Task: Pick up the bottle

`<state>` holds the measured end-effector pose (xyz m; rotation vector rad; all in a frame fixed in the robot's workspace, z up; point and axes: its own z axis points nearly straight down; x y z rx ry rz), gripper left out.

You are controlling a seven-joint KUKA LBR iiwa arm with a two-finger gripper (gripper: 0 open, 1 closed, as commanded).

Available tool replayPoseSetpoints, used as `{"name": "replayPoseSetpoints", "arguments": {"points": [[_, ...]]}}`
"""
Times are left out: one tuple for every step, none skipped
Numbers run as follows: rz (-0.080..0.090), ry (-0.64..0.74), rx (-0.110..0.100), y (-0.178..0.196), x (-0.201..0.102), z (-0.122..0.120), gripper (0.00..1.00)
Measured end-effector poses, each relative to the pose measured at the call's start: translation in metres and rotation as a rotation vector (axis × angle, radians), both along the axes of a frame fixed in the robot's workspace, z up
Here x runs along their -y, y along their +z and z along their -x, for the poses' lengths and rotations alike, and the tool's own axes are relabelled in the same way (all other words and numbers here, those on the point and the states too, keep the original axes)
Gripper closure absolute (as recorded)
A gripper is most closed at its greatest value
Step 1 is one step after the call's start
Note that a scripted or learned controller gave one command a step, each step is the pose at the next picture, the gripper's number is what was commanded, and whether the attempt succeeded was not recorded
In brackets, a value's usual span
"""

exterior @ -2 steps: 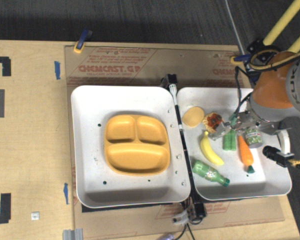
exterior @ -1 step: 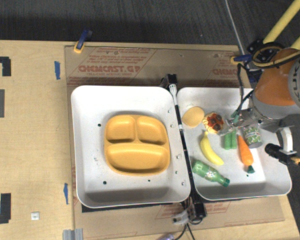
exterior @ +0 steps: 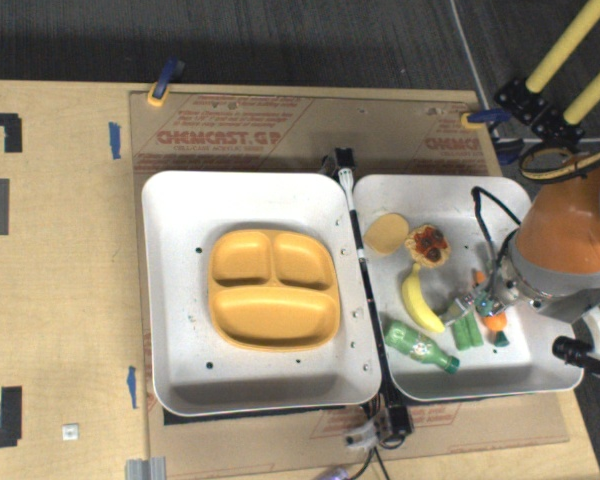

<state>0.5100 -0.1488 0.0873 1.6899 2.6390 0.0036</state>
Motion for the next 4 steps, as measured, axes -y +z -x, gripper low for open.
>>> {"name": "replayPoseSetpoints", "arguments": {"points": [[-0.002, 0.001, -0.003, -0.001, -0.001, 0.001, 0.00], [-0.002, -0.176, 0.001, 0.000, -0.037, 0.028, 0.00], [-0.002, -0.030, -0.006, 0.094, -0.015, 0.030, 0.00], [-0.003, 0.001, -0.007, 0.098, -0.102, 0.030, 0.00]]}}
